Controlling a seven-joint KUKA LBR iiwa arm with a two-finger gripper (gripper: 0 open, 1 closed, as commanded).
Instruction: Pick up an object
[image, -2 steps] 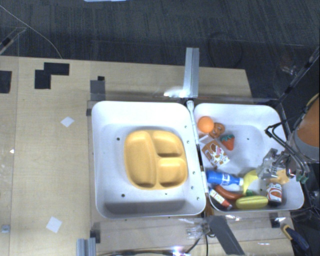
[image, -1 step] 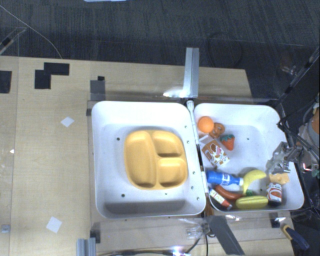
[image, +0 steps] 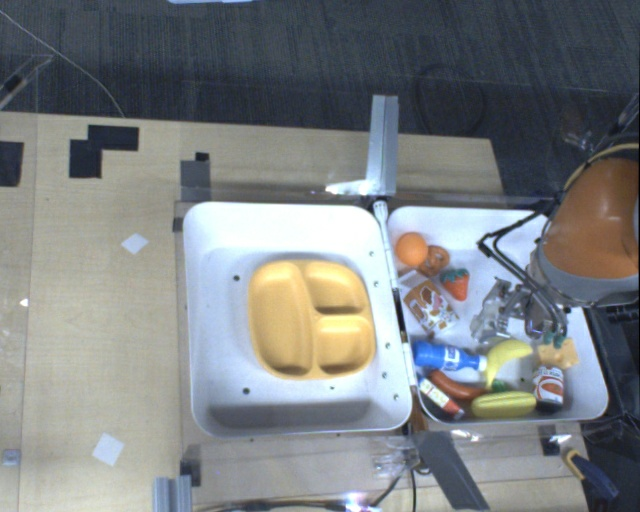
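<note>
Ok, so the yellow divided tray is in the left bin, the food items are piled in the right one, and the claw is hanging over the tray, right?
Not quite. The claw is over the right bin, above the food items and near the blue bottle and the banana, not over the tray. The camera view shows it. The rest holds: the yellow divided tray lies in the left bin.

I count two white bins: my gripper hangs over one, and the other sits beyond it and bears one yellow divided tray. In the bin under my gripper I count one orange, one strawberry, one snack packet, one blue-and-white bottle, one banana, one hot dog, one yellow-green pod and one small sauce bottle.
</note>
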